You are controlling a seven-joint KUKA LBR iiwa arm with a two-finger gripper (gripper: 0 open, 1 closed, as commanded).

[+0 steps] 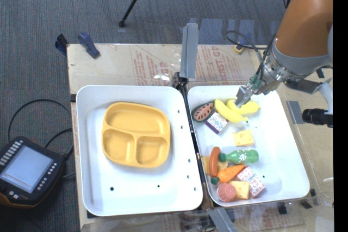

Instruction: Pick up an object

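Observation:
The right bin [285, 168] holds several toy foods. Near its back lie a yellow banana [228, 111], a second yellow piece [250, 108], a watermelon slice [203, 111] and a purple box [217, 123]. A cheese wedge [243, 138] sits mid-bin. Toward the front lie a green bottle [241, 157], a sausage [214, 160], a carrot [231, 173], a ham slice [227, 192] and a red-and-white box [252, 180]. My gripper [242, 96] hangs low over the banana, at its upper end; whether it touches is unclear.
The left bin [92, 182] carries a yellow sectioned plate [136, 134]. A grey upright post [188, 52] stands behind the gap between the bins. A teach pendant [24, 167] lies on the floor at the left.

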